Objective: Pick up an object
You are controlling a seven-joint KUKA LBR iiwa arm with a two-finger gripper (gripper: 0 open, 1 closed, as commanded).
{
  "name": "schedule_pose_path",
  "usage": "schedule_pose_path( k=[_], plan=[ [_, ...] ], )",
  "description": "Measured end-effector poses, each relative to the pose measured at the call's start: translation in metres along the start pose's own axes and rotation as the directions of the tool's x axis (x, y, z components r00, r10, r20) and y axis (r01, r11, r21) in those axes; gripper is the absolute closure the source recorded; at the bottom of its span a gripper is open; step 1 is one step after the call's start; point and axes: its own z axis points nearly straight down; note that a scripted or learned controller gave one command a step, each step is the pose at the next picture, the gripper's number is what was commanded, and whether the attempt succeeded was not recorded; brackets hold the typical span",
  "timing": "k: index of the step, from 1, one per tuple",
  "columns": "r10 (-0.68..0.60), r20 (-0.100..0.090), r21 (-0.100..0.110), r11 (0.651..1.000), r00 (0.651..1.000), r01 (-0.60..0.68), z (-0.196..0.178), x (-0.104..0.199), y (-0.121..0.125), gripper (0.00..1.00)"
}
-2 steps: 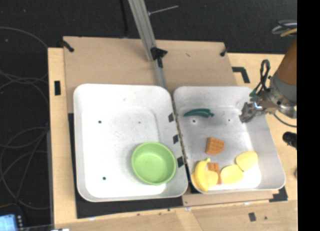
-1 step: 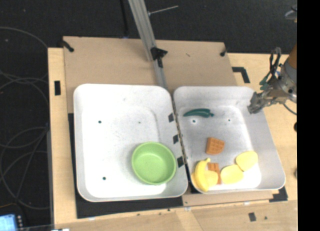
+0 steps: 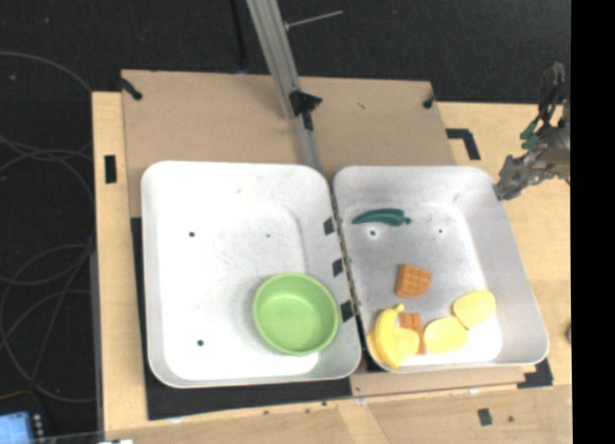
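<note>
My gripper hangs at the far right, over the upper right corner of the right bin, with nothing visibly in it. Inside that bin lie a dark green pepper near the top left and an orange waffle piece in the middle. A yellow banana-like piece, a small orange piece and two yellow slices cluster at the bottom. A light green bowl stands upright in the left bin, at its lower right.
A slanted grey metal rail runs from the top down to the seam between the bins. The bins rest on a tan board. Black cables lie on the dark floor at the left.
</note>
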Motion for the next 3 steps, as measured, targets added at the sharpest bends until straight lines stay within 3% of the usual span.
schedule_pose_path(
  k=[2,3],
  plan=[
    [-0.001,-0.002,0.007,1.000,1.000,0.001,0.027,0.099,0.014,1.00],
    [-0.002,-0.003,0.007,1.000,1.000,0.002,0.023,0.150,0.017,1.00]
  ],
)
